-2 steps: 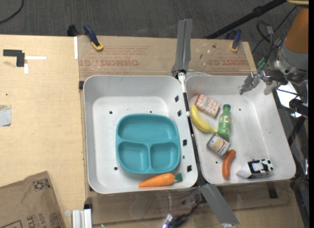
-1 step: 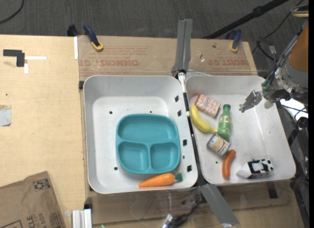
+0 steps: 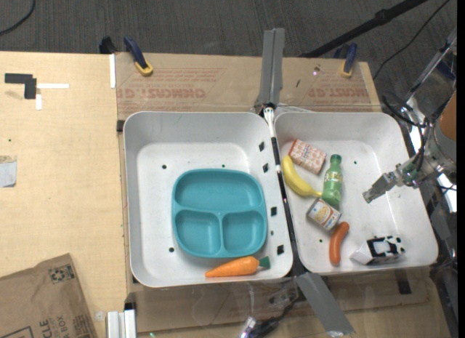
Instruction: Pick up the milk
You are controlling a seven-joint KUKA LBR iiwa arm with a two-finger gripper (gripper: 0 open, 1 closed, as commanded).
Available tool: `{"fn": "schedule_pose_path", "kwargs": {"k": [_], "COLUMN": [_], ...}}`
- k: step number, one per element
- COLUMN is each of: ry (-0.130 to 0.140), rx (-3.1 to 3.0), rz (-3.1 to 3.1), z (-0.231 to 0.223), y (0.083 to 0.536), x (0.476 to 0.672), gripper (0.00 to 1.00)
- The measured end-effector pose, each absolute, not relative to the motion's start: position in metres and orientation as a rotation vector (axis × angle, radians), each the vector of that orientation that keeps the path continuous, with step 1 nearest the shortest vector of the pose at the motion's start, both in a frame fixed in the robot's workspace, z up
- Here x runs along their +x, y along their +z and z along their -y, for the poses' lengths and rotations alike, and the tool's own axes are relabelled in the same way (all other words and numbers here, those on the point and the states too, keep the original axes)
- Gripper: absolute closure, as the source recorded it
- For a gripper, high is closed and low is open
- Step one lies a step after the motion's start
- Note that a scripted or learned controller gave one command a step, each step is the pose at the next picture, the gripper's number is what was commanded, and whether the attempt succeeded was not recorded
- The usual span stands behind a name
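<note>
Carrot (image 3: 232, 267) front, milk (image 3: 379, 249) small, tool (image 3: 379, 187) blurred

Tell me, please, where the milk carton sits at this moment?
The milk carton lies in the near right corner of the right bin, just right of the sausage and below the hand.

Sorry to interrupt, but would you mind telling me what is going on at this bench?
The grey arm's two-finger gripper hovers over the right white bin, holding nothing. Its target, the small black-and-white milk carton, lies on its side near that bin's front corner, apart from the gripper. The teal divided plate sits in the left bin.
</note>
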State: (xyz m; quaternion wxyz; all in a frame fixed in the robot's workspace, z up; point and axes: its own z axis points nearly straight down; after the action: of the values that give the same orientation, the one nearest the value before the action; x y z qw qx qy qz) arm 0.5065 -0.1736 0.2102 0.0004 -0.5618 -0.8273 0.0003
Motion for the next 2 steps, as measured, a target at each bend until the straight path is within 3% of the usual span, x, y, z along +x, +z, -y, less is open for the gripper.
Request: {"fn": "schedule_pose_path", "kwargs": {"k": [1, 2], "ry": [0.000, -0.004], "rx": [-1.537, -1.268], "rz": [2.740, 2.882], "z": [0.212, 0.207], "y": [0.123, 0.094], "x": [0.478, 0.480], "gripper": [0.00, 0.00]}}
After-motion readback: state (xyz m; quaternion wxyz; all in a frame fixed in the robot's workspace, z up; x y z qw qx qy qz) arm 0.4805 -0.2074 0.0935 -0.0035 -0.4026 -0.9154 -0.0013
